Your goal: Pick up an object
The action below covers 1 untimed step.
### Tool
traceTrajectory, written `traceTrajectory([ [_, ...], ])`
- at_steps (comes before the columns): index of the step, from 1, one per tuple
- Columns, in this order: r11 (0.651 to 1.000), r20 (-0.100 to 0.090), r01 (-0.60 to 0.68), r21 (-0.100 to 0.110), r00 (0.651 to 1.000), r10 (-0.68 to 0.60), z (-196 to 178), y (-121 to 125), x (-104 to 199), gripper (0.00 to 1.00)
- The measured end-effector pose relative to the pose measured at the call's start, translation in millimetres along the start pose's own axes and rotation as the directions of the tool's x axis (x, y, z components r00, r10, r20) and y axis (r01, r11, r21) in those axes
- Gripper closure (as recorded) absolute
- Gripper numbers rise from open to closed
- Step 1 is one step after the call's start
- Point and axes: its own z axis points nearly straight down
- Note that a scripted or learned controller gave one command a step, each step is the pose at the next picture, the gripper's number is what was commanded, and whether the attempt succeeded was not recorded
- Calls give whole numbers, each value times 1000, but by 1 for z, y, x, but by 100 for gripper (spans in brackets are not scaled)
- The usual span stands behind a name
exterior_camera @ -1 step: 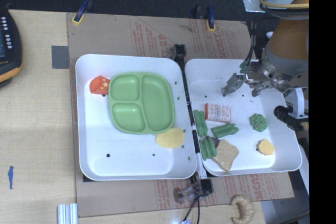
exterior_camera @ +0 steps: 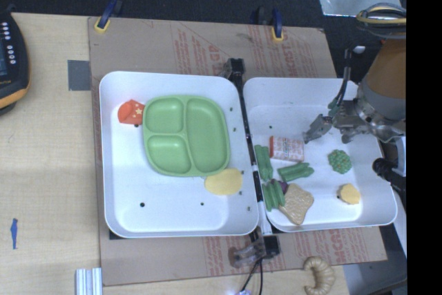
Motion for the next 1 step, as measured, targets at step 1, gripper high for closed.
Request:
traceTrajectory([
  [1,1000,-4,1,4,1000,-1,39,-44,41,0],
])
